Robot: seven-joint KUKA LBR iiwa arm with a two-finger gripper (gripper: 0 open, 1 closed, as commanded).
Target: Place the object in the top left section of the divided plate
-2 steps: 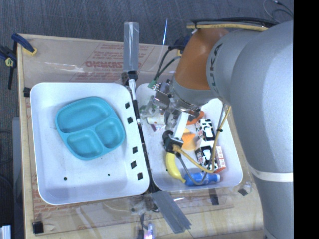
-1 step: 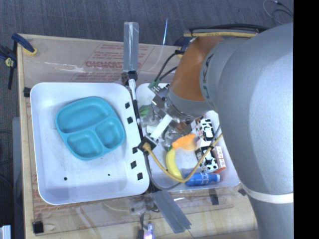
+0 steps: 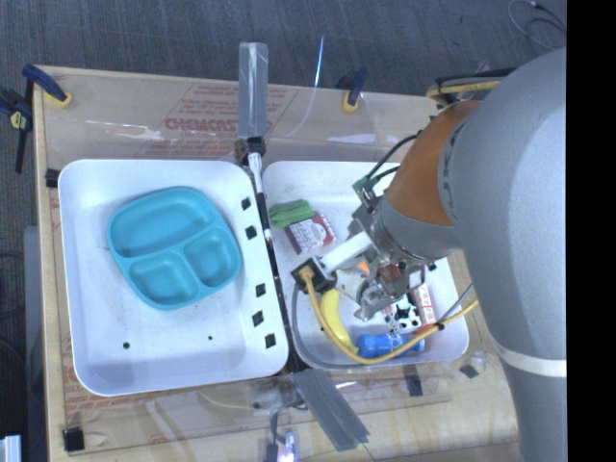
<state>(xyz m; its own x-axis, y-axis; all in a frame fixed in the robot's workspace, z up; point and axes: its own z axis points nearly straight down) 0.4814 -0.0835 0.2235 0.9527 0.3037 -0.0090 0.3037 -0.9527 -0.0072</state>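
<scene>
Within left bin (image 3: 87, 345) (white): blue plate (image 3: 173, 246).

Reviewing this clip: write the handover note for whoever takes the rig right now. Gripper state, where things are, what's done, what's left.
Gripper: low in the right bin, over the clutter; whether it holds anything can't be told.
Right bin: banana, blue object, green-and-red packet, dice-like piece.
Left bin: blue divided plate, all three sections bare.
Done: nothing placed.
Left: secure an object, carry it across, set it in the plate's top left section.
</scene>
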